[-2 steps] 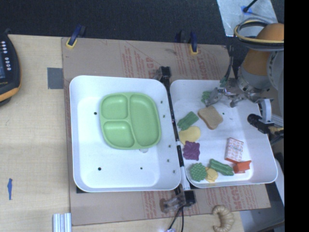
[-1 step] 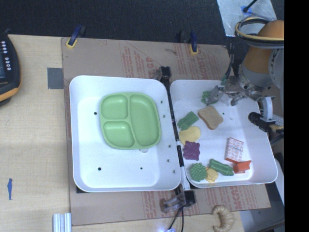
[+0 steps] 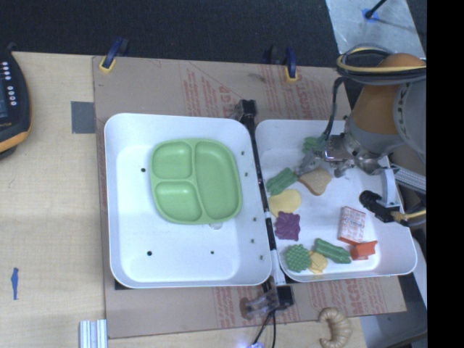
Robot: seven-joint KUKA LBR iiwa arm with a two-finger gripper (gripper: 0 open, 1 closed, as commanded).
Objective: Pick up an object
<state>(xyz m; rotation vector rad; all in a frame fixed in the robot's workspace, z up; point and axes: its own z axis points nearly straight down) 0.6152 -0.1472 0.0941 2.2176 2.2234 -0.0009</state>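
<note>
The right bin (image 3: 395, 267) holds several toy food pieces. A tan bread slice (image 3: 315, 183) lies near its middle, with a green pod (image 3: 281, 180) and a yellow piece (image 3: 285, 200) to its left. Purple grapes (image 3: 287, 225), a green textured round (image 3: 296, 256), a long green piece (image 3: 331, 251), an orange-red piece (image 3: 364, 249) and a pink-and-white box (image 3: 352, 225) lie nearer the front. My gripper (image 3: 330, 158) hangs low over the bin's back part, just above and right of the bread slice. A small green item (image 3: 312, 145) sits at its left side, partly hidden.
The left bin (image 3: 123, 194) carries a light green divided plate (image 3: 196, 180). A black-and-orange controller (image 3: 11, 104) rests at the bench's far left. Blue and yellow clamps (image 3: 291, 65) hold the cardboard's back edge. A tan curled object (image 3: 336, 325) lies outside the bins at the front.
</note>
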